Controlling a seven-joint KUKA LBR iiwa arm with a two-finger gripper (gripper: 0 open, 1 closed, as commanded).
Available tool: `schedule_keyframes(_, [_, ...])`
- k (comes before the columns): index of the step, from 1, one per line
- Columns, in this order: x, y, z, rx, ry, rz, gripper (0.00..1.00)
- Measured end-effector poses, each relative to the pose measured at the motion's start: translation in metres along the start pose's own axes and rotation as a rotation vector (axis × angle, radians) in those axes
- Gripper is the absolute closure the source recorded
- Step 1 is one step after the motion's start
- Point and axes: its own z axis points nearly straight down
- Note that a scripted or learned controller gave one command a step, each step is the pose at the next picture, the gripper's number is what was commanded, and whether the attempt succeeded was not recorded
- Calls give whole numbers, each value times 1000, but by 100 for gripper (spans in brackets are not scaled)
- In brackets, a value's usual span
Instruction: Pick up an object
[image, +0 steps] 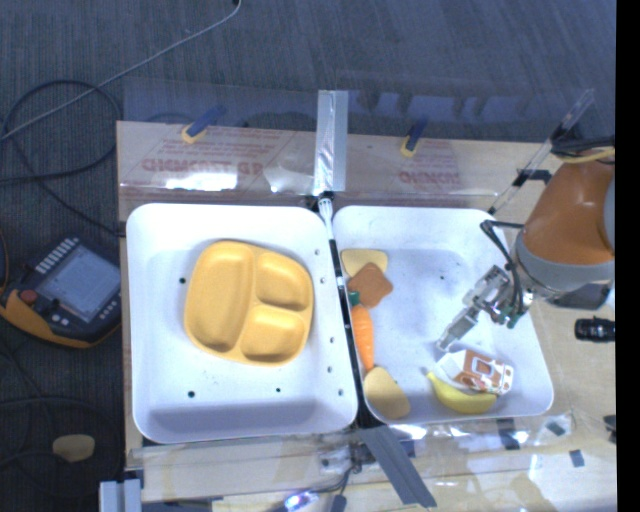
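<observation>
My gripper (458, 334) reaches into the right bin (420, 240) from the right, its fingers slanting down and left. It hovers just above a yellow banana (462, 396) and a small white and orange packet (483, 374) in the bin's front right corner. Nothing shows between the fingers. Along the bin's left wall lie a brown cookie-like piece (371, 285), an orange carrot (363, 338) and a tan piece (386, 392).
The left bin (160, 400) holds a yellow divided tray (248, 300). A divider wall (338, 310) separates the two bins. A handheld pendant (65, 290) and cables lie on the floor at the left.
</observation>
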Motion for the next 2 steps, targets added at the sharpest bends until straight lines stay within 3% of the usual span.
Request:
schedule_keyframes(1, [58, -7, 46, -6, -18, -156, 0])
schedule_keyframes(2, [58, -13, -29, 1, 1, 309, 0])
